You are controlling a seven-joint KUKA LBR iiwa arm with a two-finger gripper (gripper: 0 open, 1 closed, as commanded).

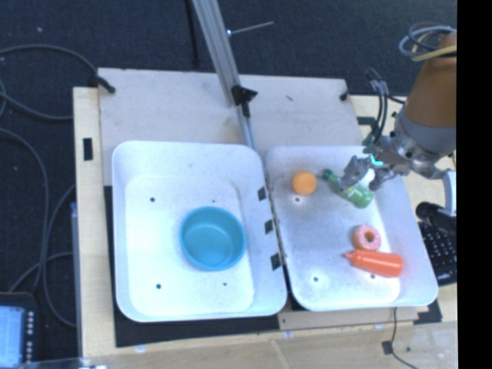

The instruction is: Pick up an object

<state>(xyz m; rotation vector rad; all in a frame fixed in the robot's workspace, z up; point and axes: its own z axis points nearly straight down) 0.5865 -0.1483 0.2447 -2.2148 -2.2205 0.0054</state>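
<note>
Camera view from above: a bench [177, 106] carrying two shallow white bins side by side. Left bin [146, 167], holding a blue bowl [213, 238] upright near its middle. Right bin [323, 283], holding four smaller items. Arm [430, 106], grey with an orange band, reaching in from the right edge over the right bin's upper right part. Gripper [367, 174], its two fingers apart, one to the left and one to the right, poised directly over the green object [355, 194], which lies tilted in the bin's upper half; the green object's lower end shows beneath and between the fingers, but whether they touch it cannot be told. Orange carrot-shaped object [375, 262], lying near the bin's lower right, well apart from the gripper. Pink ring [367, 238], touching the carrot-shaped object's upper side. Orange ball [304, 183], just left of the green object.
</note>
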